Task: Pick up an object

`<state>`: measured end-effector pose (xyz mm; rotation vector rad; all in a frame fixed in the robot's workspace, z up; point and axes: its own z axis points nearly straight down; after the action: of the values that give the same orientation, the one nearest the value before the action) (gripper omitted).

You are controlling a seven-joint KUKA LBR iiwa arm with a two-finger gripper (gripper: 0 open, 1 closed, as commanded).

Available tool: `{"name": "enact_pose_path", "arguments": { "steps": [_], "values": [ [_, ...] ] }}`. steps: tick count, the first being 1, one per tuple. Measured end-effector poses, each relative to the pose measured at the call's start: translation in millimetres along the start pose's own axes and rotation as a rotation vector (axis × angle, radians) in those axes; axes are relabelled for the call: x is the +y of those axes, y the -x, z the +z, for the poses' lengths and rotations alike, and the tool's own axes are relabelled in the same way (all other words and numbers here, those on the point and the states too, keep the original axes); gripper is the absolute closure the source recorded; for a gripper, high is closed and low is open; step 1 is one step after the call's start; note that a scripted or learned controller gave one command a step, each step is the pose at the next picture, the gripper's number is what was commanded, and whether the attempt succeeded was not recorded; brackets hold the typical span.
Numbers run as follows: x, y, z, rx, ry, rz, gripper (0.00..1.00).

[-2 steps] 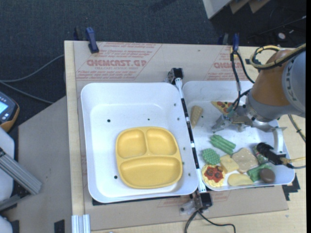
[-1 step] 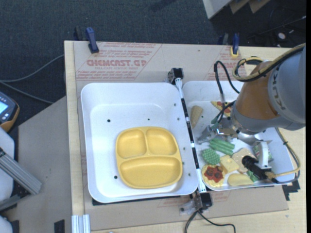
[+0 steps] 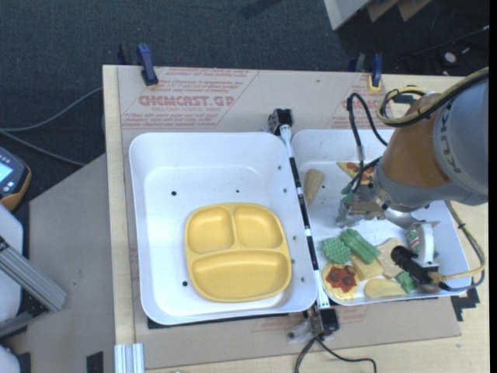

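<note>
Dark grey carpet (image 3: 194,22) surrounds a bench (image 3: 194,99) topped with tan cardboard printed in red letters. Blue clamps (image 3: 145,62) grip its far edge.

Two smooth white plastic bins with rounded corners sit side by side. The left bin (image 3: 155,154) holds a glossy yellow plate (image 3: 237,251), a rounded rectangle split into three wells (two small at 12 o'clock, one wide at 6 o'clock).

In the right bin (image 3: 326,142), toy foods cluster from 6 to 8 o'clock:
- A green ridged block (image 3: 337,249) lies at about 8 o'clock.
- A green bar (image 3: 362,244) lies just beside it, with its long axis running from 10 o'clock to 4 o'clock.
- A pizza slice (image 3: 342,278) with red topping sits at 7 o'clock, near the rim.
- A pale yellow oval piece (image 3: 382,288) sits at 6 o'clock.
- A tan wedge (image 3: 313,183) lies at 10 o'clock, close to the wall shared by the bins, with its long axis near 12 to 6.

The grey arm with its orange band (image 3: 435,154) covers the bin's 3 o'clock side and hides much of its floor. The metal gripper (image 3: 359,208) hangs near the bin's middle, just above the green bar at that bar's 12 o'clock. Whether it is wide or closed I cannot tell, and nothing shows held in it. A small red-and-yellow piece (image 3: 351,168) at 12 o'clock is partly hidden by cables, so its shape is hard to make out.
</note>
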<state>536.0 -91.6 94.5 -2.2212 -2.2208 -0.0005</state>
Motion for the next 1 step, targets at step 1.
{"name": "enact_pose_path", "arguments": {
  "steps": [1],
  "values": [
    [-0.2, -0.1, 0.5, 0.0, -0.001, 0.0, 0.0]
  ]
}}
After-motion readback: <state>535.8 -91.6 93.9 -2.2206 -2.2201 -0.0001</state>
